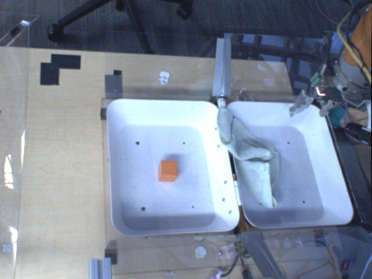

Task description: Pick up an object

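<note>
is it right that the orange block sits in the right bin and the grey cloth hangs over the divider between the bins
Not quite. The camera view shows the orange block in the left bin, not the right one. The rest holds: the grey cloth drapes over the divider, lying mostly in the right bin.

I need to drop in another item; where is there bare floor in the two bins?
Left bin: bare all round the orange cube at its middle. Right bin: bare floor right of the grey cloth, which crowds its left side and drapes over the shared rim. The gripper hangs over its far right corner.
</note>
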You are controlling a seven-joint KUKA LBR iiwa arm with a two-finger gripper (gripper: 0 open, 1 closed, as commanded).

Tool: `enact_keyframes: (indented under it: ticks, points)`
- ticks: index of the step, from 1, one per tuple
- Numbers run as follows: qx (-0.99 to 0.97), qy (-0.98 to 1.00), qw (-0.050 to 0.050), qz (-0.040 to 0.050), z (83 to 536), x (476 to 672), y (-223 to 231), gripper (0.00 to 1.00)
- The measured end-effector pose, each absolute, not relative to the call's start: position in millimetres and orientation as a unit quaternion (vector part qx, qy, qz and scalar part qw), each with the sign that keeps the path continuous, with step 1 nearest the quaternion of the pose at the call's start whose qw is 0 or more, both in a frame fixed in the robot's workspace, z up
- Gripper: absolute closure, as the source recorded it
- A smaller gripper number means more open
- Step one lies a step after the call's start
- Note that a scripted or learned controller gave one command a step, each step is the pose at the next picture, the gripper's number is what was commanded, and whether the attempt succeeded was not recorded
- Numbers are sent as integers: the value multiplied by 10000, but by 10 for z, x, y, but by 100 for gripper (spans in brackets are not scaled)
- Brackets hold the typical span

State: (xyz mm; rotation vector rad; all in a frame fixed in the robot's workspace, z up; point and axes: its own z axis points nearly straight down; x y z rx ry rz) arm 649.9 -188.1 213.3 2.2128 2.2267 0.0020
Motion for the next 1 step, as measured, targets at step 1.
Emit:
enact_keyframes:
  ticks: [1]
  points:
    - [6607,7506,8,6,1011,6162,-1614,0]
